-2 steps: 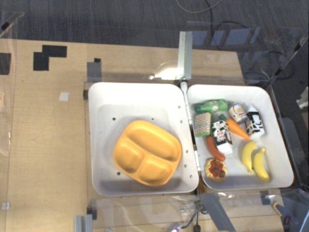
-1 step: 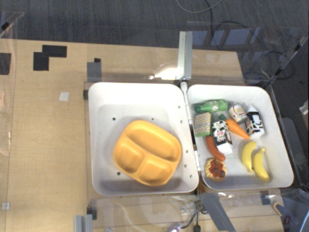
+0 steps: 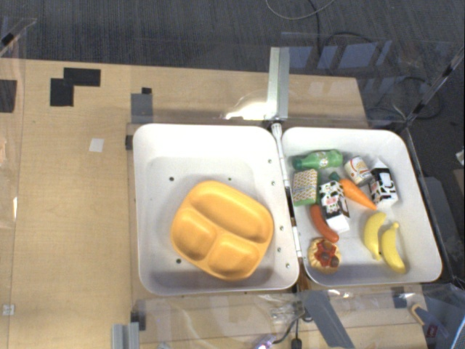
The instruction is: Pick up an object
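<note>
A yellow divided tray [image 3: 221,229] lies in the left bin [image 3: 156,158]. The right bin [image 3: 414,166] holds bananas [image 3: 385,242], a carrot [image 3: 358,192], a green bottle [image 3: 317,159] and cow-patterned cartons [image 3: 333,203]; their labels are unreadable.

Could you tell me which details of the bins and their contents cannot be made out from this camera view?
- Labels on the two cow-print cartons: too small to read.
- Green bottle: its label is blurred.
- Red sausage: its upper end is hidden under a carton.
- Yellow divided tray: covers the left bin floor beneath it.
- Small pizza toy: toppings are too small to identify.
</note>
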